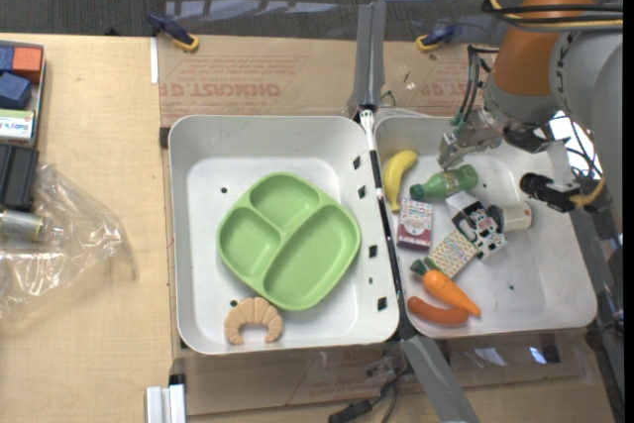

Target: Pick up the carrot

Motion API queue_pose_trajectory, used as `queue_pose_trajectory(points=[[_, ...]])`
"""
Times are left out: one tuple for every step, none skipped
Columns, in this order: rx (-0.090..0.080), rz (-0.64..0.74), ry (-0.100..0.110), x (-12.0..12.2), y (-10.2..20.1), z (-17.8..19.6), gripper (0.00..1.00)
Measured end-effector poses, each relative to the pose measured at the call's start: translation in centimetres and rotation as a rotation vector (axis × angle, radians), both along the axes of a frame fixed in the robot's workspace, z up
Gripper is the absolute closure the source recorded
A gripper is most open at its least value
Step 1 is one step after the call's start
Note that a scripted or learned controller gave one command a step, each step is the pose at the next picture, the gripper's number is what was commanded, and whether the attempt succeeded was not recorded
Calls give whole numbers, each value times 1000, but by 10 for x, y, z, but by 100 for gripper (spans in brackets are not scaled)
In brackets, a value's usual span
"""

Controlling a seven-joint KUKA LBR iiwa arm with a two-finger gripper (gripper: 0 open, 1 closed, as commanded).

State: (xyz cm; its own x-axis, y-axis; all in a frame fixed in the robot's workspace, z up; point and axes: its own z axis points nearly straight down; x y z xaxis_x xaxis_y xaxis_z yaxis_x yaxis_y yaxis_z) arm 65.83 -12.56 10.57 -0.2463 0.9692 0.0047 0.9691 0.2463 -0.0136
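Observation:
The carrot [451,290] is orange with a green top and lies near the front left of the right bin [555,307], pointing toward the bin's front. A red-orange sausage-shaped toy [436,312] touches it on its front side. My gripper [458,144] hangs over the back of the right bin, just above a green bottle [445,183]. It is well behind the carrot, with several objects in between. Nothing shows held in it.
The right bin also holds a banana [396,175], a pink box [415,223], a patterned card box [454,255] right behind the carrot, and a black-and-white toy [482,223]. The left bin [198,173] holds a green divided plate [289,240] and a croissant [253,320].

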Motion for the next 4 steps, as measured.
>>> queue_pose_trajectory(points=[[0, 0, 0, 0, 0, 0, 0], [0, -3, 3, 0, -1, 5, 100], [0, -3, 3, 0, -1, 5, 0], [0, -4, 6, 0, -3, 11, 100]])
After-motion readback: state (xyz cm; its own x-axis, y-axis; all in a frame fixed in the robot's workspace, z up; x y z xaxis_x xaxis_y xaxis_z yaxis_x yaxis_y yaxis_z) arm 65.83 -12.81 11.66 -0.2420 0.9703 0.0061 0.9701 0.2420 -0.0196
